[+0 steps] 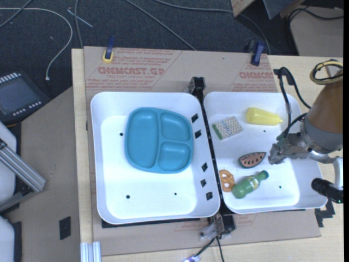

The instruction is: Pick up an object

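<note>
Two bins (109,162), one blue plate (159,140), five small items beside pincer (277,154)

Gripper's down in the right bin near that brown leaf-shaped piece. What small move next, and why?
Probably a short shift toward the left bin and slightly nearer the camera, to centre over the brown leaf-shaped piece. The gripper sits just beside its right end, not over it, and nothing shows between its fingers. The green bottle and pretzel lie close below, so keep the move small.
</note>
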`<state>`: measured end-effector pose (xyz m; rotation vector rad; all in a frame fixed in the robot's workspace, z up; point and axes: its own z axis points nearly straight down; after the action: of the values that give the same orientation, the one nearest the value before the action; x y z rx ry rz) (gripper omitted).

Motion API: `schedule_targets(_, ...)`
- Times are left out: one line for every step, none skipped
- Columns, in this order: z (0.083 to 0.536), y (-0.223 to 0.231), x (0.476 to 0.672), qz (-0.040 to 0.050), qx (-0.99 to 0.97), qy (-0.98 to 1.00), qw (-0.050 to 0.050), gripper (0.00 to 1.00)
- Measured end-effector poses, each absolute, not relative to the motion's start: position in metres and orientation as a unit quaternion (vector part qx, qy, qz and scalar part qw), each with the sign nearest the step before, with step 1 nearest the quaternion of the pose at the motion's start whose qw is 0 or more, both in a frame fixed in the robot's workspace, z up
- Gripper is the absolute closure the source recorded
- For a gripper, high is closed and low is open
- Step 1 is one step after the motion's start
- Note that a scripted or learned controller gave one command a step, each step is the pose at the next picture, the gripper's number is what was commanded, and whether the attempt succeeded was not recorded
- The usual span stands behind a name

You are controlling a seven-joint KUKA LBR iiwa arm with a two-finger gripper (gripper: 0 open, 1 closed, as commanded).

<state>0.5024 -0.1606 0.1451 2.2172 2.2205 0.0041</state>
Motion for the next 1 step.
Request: schedule_targets(0.2035,-0.1658,0.4958,0.0016,0.707,0.707,0.003,1.0)
